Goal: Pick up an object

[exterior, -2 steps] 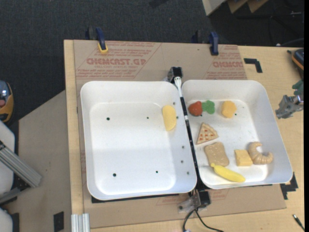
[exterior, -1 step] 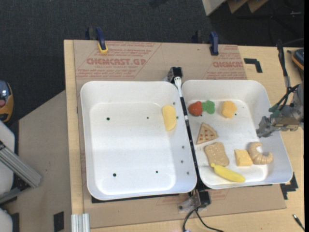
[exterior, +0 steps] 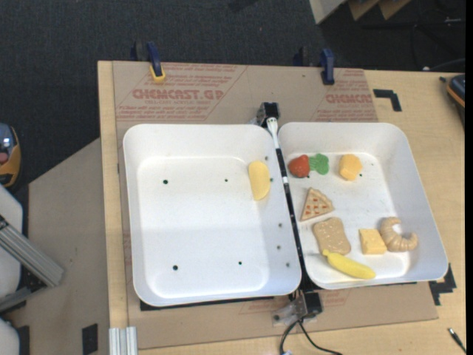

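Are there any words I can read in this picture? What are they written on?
"CHEMCAST G.P" in red, printed on the brown sheet under the two white bins, at the back left.
The same red print at the back right, too blurred to spell out fully.
The toy foods carry no words.

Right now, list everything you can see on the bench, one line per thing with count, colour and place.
Bins: 2, white, side by side on the board.
Yellow oval piece: 1, yellow, left bin, by its right wall.
Tomato: 1, red, right bin, top left.
Green leafy piece: 1, green, touching the tomato's right side.
Orange-yellow block: 1, right bin, top middle.
Pizza slice: 1, tan with red, right bin, left middle.
Cracker: 1, brown, below the pizza slice.
Banana: 1, yellow, right bin, bottom edge.
Cheese cube: 1, yellow, right of the cracker.
Croissant: 1, beige, beside the cheese cube.
Clamps: 2, blue, board's far edge.
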Controlling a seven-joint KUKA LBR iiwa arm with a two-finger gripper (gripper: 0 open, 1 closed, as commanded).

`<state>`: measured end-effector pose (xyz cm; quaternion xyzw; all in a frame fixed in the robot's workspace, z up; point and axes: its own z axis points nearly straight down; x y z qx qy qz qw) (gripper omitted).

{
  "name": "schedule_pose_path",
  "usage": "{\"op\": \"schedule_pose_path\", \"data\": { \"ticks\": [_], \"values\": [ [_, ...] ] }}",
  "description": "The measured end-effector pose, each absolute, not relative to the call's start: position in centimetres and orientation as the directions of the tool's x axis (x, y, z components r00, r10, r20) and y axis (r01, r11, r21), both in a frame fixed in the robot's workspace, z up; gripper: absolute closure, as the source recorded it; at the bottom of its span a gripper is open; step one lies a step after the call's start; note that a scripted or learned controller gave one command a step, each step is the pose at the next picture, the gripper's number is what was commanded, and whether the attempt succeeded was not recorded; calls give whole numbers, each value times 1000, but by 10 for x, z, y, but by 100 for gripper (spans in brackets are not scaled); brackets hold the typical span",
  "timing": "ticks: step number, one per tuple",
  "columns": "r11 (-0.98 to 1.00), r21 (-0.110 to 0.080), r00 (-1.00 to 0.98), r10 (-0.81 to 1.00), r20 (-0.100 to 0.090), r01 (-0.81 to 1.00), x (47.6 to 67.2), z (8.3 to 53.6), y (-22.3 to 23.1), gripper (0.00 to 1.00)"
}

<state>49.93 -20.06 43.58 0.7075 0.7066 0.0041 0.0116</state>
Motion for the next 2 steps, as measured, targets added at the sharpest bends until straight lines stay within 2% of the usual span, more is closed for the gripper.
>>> {"op": "schedule_pose_path", "data": {
  "ticks": [1, 2],
  "values": [
    [7, -11, -7, 1000, 5, 1000, 499, 322, -127, 100],
    [-10, 6, 10, 1000, -8, 1000, 479, 368, -231, 100]
  ]
}}
